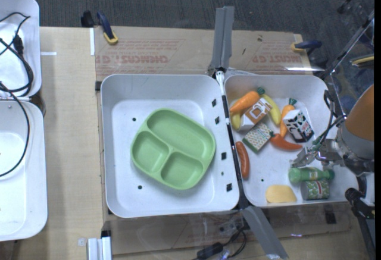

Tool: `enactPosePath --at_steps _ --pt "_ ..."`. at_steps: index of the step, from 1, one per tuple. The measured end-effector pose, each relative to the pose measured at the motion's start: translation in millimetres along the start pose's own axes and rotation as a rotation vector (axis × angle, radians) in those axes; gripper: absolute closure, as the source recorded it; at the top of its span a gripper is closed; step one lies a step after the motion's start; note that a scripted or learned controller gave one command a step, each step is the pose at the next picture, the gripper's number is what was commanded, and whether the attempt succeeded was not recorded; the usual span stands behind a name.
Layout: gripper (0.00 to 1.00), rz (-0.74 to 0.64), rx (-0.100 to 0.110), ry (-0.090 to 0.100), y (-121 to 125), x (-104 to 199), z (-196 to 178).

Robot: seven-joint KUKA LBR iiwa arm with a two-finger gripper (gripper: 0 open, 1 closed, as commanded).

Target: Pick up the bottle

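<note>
The bottle [310, 174] is green and lies on its side near the front right of the right bin [257, 193]. My gripper [308, 156] hangs just behind and above it, its metal fingers open and nothing between them. The arm, with its orange band [364, 117], comes in from the right edge.
Beside the bottle lie a green can [316, 190] and a yellow piece [280, 194]. Further back sit a red chili [286, 144], a white carton [297, 126], small boxes, a carrot [246, 101], a banana and a red sausage [243, 159]. A green divided plate [172, 149] fills the left bin.
</note>
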State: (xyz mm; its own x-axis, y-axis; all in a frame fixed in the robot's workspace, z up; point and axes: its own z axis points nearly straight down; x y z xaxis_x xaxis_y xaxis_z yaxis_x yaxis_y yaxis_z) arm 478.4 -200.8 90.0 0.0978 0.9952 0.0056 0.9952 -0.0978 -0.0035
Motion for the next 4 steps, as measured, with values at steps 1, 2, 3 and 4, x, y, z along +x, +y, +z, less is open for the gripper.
enactPosePath --at_steps 1,2,3,4 --pt "0.00 0.007 0.000 -0.006 0.0 -11.1 -51.0" --pt "0.00 -0.272 0.001 -0.005 -4.8 36.6 0.6" --pt "1.00 -0.269 0.001 -0.004 -4.1 36.2 -6.9" --pt "0.00 -0.269 0.001 -0.004 -4.0 36.2 -6.9"
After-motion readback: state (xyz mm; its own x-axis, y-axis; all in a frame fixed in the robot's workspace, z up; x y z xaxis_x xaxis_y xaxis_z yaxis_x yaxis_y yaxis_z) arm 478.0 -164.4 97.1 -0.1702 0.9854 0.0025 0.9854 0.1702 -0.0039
